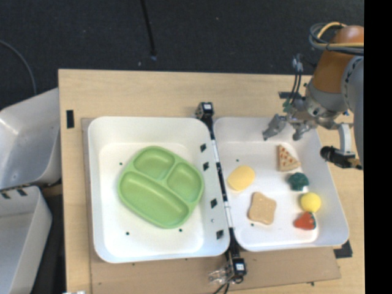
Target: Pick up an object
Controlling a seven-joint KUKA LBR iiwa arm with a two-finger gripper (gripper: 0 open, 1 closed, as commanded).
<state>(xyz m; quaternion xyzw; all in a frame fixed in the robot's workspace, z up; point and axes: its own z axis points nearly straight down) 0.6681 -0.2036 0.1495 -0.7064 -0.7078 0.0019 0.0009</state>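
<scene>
Pizza-slice toy, a small triangular wedge with a tan crust and red-dotted top (286,158), looks to me like the nearest candidate for the pick, and I judge it light, rigid plastic, a bit slick, best taken across its two long edges near the wide crust end, since the point offers little to pinch. From the overhead camera I see it lying flat in the right-hand shallow white bin (245,136), in that bin's upper right part. My two-finger gripper (286,129) hangs just above it in the view, near the bin's far wall, its fingers spread apart with nothing between them. So the wedge sits close below the fingertips in the picture, apart from them, and slightly toward the bench's near side.

Other options share that bin: a round yellow bun-like piece (241,177) near the left wall, a tan toast-shaped slice (262,208) below it, a dark green lumpy toy (298,180) just beside the pizza, a yellow ball-like fruit (310,201), and a red piece (305,222) touching or nearly touching it. The left bin (101,139) holds a green divided plastic plate (160,186), which I judge too broad for these fingers
</scene>
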